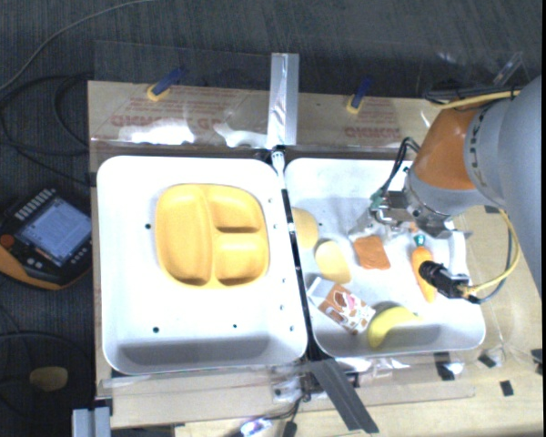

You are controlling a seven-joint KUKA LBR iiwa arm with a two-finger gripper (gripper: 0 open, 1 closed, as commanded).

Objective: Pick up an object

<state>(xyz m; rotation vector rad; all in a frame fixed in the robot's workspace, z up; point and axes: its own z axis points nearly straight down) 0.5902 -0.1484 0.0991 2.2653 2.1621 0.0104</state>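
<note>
The right bin (455, 335) holds several small items. An orange flat piece (373, 253) lies near its middle, with an orange carrot-shaped item (423, 276) to its right. A pale yellow round item (333, 260) sits left of them, and another pale one (302, 228) rests against the bin's left wall. A red-and-white packet (344, 306) and a yellow lemon-like item (389, 324) lie toward the front. My gripper (393, 211) hangs low over the bin's back right part, just above the orange flat piece. The wrist hides its tip.
A yellow divided tray (211, 235) lies in the left bin (127, 335). A raised divider (293, 271) runs between the two bins. The grey arm with its orange band (446, 157) covers the right bin's back right corner. Cables trail near the right wall.
</note>
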